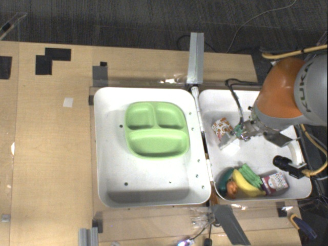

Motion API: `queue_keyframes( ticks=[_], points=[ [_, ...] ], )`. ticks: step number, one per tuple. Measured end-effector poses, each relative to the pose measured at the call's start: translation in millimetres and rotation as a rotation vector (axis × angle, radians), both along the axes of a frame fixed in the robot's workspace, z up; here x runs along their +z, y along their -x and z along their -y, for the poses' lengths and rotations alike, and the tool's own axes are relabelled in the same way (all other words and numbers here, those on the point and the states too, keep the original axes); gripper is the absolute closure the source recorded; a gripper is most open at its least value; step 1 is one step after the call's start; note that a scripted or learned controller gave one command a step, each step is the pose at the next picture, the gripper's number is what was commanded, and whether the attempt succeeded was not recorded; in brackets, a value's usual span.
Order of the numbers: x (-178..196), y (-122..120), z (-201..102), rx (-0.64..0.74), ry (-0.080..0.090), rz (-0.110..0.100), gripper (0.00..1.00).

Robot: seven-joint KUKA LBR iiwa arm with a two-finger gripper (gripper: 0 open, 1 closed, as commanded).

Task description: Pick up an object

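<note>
Over the right bin [220, 101], the hand [241, 132] reaches low beside a packet [222, 131]; its grip can't be told.

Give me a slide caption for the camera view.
End effector down in the right bin beside a snack packet; green divided plate in the left bin.

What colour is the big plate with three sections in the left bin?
Light green plate, seen in the camera view.

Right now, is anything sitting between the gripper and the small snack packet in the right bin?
Nothing visible does. The gripper sits right beside the snack packet in the right bin; the banana and other items are piled at the bin's near end.
</note>
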State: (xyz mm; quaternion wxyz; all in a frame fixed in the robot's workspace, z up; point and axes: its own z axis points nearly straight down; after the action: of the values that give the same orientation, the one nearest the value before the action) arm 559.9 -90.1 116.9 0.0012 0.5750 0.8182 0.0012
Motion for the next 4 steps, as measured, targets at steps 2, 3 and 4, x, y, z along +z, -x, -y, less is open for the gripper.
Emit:
queue_keyframes(
  ticks=[2,3,4],
  points=[
    [70.3,-69.9,-35.6,0.027,0.001,0.005,0.00],
    [27.6,-51.3,12.8,-0.413,0.000,0.000,0.00],
    [1.7,-85.8,2.9,-0.235,-0.002,0.040,0.00]
  ],
)
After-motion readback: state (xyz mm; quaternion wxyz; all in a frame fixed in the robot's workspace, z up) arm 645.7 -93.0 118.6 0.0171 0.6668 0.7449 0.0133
